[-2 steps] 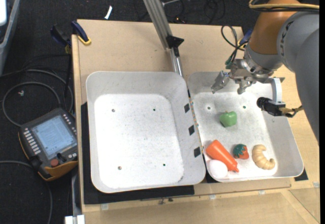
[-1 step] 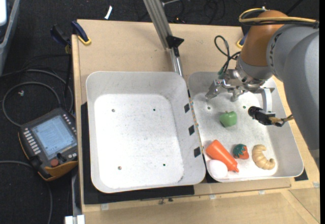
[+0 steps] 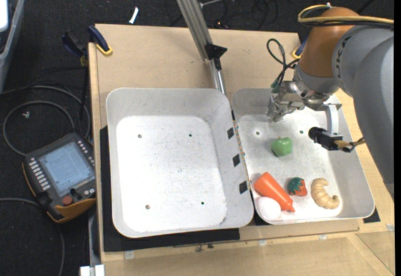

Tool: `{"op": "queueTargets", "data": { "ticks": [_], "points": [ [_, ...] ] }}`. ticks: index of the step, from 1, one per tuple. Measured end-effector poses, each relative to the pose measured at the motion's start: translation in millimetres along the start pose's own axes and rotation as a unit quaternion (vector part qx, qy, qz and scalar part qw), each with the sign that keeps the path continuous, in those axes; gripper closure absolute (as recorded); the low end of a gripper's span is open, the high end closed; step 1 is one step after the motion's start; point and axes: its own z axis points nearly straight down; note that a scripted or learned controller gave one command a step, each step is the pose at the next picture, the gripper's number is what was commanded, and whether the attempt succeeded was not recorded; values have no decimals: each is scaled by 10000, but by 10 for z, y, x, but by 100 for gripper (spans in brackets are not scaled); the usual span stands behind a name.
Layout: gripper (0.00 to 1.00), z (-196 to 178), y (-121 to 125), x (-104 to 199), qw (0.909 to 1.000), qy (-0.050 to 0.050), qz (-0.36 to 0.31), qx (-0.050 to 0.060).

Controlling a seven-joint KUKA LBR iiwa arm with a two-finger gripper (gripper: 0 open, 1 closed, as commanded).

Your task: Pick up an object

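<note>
A teach pendant (image 3: pixel 61 174) with a lit screen lies on the dark floor at the far left, its cable looping beside it. Next comes the wooden bench (image 3: pixel 156 56), and on it the left bin (image 3: pixel 119 106), a shallow white tray with a speckled floor. Just beside it sits the right bin (image 3: pixel 357 174), the two rims touching along the middle. In the right bin, an orange carrot (image 3: pixel 273 191) lies at a slant near the front left corner, with a white egg-shaped object (image 3: pixel 270 208) touching its lower side. A green pepper (image 3: pixel 282 146) sits near the bin's centre, apart from the rest. Further right are a small red strawberry (image 3: pixel 297 186) and, just beside it, a tan croissant (image 3: pixel 325 193). The gripper (image 3: pixel 276 114) hangs over the back of the right bin, above the green pepper and apart from it; nothing shows between its fingers, and whether they are spread or closed cannot be told.
</note>
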Motion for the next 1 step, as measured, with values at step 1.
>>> {"op": "queueTargets", "data": {
  "ticks": [1],
  "points": [
    [100,-619,67,60,10000,-1,-9,-27]
  ]
}}
